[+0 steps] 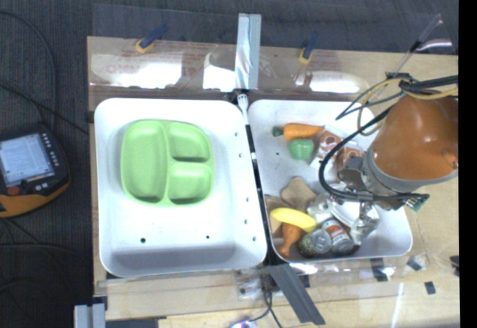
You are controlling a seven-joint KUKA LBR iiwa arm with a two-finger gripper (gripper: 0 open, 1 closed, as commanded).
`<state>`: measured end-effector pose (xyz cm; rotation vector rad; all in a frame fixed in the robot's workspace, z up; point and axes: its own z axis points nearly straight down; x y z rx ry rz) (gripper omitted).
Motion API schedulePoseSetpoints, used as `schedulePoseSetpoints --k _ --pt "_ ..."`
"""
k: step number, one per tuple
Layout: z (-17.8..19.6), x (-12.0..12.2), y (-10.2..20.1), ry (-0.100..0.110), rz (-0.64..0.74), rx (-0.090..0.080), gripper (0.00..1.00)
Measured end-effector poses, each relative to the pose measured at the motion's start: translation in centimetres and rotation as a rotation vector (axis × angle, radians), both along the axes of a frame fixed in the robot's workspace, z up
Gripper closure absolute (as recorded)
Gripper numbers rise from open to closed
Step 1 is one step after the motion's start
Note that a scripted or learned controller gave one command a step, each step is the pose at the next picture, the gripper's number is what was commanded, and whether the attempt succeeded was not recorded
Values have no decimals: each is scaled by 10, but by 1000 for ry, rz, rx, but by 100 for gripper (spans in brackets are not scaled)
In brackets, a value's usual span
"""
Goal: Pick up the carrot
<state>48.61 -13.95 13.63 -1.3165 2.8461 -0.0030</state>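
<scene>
The carrot (300, 130), orange with a green tip at its left end, lies near the far edge of the right bin (387, 244). My gripper (344, 216) hangs low over the near part of that bin, well toward the camera from the carrot. Its metal fingers (364, 219) point down at the pile around the silver can (328, 239). The orange wrist band and cables hide much of the hand, so the gap between the fingers is unclear.
A green pepper (301, 148) sits just beside the carrot. A yellow banana (291, 218), a brown piece (297, 191) and the can crowd the near end of the right bin. The left bin (149, 244) holds a green divided plate (165, 161).
</scene>
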Motion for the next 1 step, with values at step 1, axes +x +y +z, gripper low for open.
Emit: schedulePoseSetpoints --k 1 --pt "38 18 -9 4 -593 1 0"
